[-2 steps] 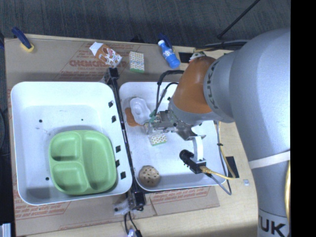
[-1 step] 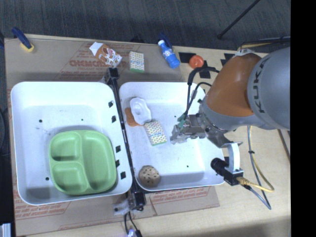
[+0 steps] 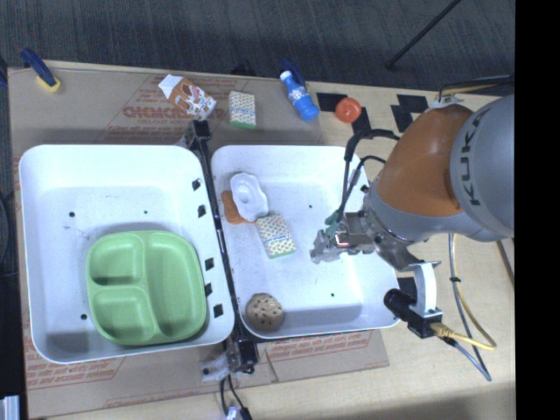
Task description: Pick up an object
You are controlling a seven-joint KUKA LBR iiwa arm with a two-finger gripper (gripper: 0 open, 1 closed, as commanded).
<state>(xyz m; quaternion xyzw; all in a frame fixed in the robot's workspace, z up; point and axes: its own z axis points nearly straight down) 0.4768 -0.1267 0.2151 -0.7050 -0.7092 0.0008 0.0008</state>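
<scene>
The right bin [image 3: 306,169] holds a white moulded object [image 3: 248,194] lying over an orange piece [image 3: 230,206], a small patterned green-and-white block [image 3: 276,234], and a brown speckled ball [image 3: 263,311] near the front wall. My gripper [image 3: 330,244] hangs over the right half of this bin, to the right of the patterned block and apart from it. Nothing shows between its fingers. The arm's grey body and orange band [image 3: 429,164] cover the bin's right side.
In the left bin [image 3: 52,169] lies a green divided plate [image 3: 145,285]. Behind the bins, on the cardboard, sit a snack packet [image 3: 186,98], a green-white block [image 3: 242,109], a blue bottle [image 3: 300,97] and an orange cap [image 3: 348,108]. Yellow cable [image 3: 468,335] trails at the right.
</scene>
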